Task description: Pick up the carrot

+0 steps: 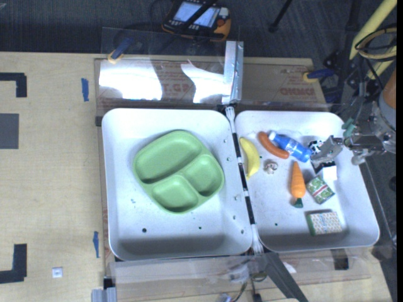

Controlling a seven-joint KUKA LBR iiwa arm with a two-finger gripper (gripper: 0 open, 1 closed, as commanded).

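The carrot (297, 180) is orange with a green top. It lies near the middle of the right bin (365, 212), pointing away from me, with its green end toward the front. My gripper (325, 156) hangs over the right side of that bin. It is to the right of the carrot and slightly behind it, and apart from it. Nothing visibly sits in its grasp.
A blue bottle (288, 145), a red sausage (272, 145), a banana (250, 157) and a small round piece (271, 165) lie behind and left of the carrot. Two green packets (320, 190) (324, 221) lie to its right and front. The left bin (119, 187) holds a green divided plate (178, 170).
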